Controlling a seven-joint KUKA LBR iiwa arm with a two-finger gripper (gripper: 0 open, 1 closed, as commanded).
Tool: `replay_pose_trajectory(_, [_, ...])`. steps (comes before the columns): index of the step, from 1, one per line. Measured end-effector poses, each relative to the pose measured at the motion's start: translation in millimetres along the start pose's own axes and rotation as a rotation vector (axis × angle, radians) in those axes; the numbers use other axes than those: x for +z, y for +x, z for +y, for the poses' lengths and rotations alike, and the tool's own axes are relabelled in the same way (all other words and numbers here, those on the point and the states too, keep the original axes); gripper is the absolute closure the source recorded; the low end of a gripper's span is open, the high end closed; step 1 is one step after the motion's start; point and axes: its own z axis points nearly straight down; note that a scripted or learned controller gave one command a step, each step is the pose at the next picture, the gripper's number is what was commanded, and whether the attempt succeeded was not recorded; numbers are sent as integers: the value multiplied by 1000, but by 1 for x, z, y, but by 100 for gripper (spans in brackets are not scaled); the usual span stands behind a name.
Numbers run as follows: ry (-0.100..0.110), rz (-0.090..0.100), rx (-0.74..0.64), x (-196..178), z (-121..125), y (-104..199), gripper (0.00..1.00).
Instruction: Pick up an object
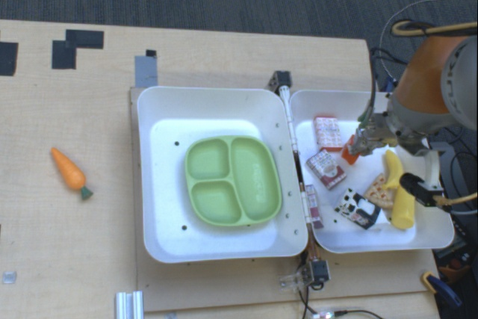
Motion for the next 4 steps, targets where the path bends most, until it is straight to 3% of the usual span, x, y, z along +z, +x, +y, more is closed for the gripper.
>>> replay_pose_trajectory(1, [0, 0, 0, 0, 0, 0, 0])
replay_pose_trajectory(2, [-2, -1, 5, 28, -74, 45, 0])
replay_pose_trajectory(3, [-9, 2, 2, 15, -71, 47, 100])
replay_pose_trajectory(4, [13, 2, 1, -67, -27, 99, 100])
